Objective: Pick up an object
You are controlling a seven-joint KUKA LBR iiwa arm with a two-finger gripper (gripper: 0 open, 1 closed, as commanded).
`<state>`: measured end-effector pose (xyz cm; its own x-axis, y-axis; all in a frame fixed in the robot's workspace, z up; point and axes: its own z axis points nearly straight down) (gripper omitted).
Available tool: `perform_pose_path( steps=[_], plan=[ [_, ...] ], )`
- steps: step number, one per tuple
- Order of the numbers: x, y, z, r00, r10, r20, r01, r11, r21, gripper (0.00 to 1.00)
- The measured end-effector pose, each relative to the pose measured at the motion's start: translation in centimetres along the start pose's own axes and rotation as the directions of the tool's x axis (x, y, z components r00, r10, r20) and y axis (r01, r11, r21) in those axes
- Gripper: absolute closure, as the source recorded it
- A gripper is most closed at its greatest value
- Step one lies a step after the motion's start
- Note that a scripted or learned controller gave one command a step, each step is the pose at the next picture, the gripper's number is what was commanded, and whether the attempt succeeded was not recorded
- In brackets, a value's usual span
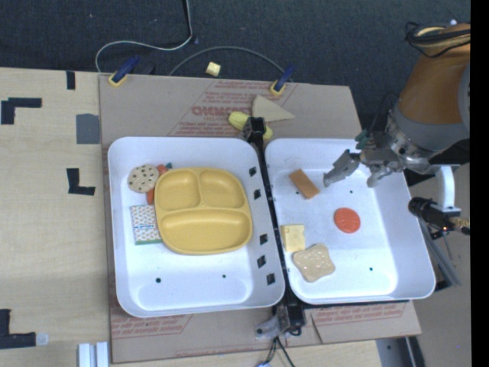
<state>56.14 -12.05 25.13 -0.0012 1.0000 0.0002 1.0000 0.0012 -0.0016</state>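
Observation:
In the right bin (397, 281) lie a brown rectangular block (303, 183), a red-orange disc (348, 220), a yellow square slice (293, 237) and a tan toast piece (314, 262). My gripper (356, 173) hangs open above the bin's upper right part, its two grey fingers spread apart with nothing between them. The left finger's tip is a short way right of the brown block. The red disc lies just below the gripper.
The left bin (191, 289) holds a yellow divided tray (202, 209), a round cookie (142, 177), a patterned packet (144, 223) and a small red piece. Behind the bins, on cardboard, sit a yellow object (238, 118), a tan wedge (272, 110) and cables.

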Motion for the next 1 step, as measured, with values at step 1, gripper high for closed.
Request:
perform_pose_path(
  steps=[1],
  plan=[
    [4.17,4.24,7.12,1.0,-0.004,0.0,0.004,1.0,0.002,0.0]
  ],
)
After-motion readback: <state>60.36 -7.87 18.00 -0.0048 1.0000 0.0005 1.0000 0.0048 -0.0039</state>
